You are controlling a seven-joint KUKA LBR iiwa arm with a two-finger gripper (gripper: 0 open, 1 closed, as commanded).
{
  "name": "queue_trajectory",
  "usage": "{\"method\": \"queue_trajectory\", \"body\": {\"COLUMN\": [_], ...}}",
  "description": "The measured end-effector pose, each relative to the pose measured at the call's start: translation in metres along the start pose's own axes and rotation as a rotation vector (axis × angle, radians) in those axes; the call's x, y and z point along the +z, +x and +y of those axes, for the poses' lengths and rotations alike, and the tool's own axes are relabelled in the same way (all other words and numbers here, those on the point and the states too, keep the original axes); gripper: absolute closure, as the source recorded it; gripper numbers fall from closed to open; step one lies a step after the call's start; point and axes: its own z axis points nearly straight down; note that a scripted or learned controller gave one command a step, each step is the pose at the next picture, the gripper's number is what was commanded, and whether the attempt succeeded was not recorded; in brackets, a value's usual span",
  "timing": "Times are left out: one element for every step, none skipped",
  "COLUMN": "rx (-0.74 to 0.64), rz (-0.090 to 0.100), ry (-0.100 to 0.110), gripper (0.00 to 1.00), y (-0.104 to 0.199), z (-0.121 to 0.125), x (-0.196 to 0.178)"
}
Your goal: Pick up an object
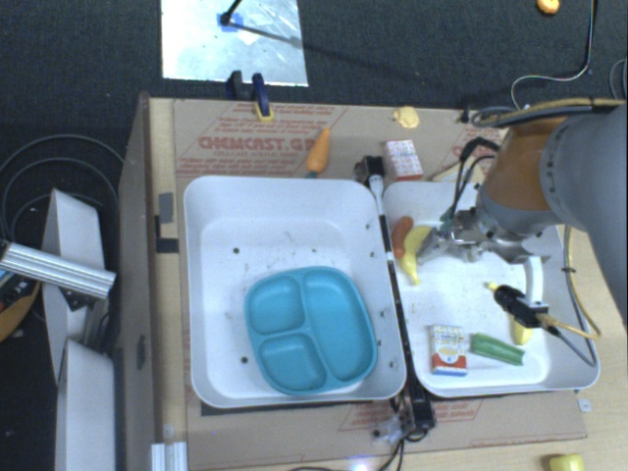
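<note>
My gripper reaches down into the right bin near its back left part, with the grey wrist and orange band above it. Just left of it lies a yellow banana-shaped toy, and beside that an orange-red piece against the bin's left wall. The gripper's tip is close to the banana's upper end; I cannot see whether they touch. A small red, white and yellow box and a green vegetable-like piece lie near the front wall. A small yellow thing sits further right.
The left bin holds a blue divided plate. Behind the bins, on the cardboard, lie an orange carrot-like toy, a small pink-white box and a yellow scrap. Cables run over the right bin's back edge.
</note>
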Motion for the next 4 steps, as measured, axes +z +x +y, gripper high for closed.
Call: {"method": "queue_trajectory", "body": {"rx": [-0.003,0.008,0.007,0.000], "rz": [-0.011,0.002,-0.003,-0.003], "ry": [0.053,0.011,0.008,0.057], "gripper": [0.00,0.00,0.00,0.00], "y": [0.015,-0.023,0.014,0.009], "z": [0.052,-0.007,0.028,0.058], "x": [0.001,-0.018,-0.004,0.000]}}
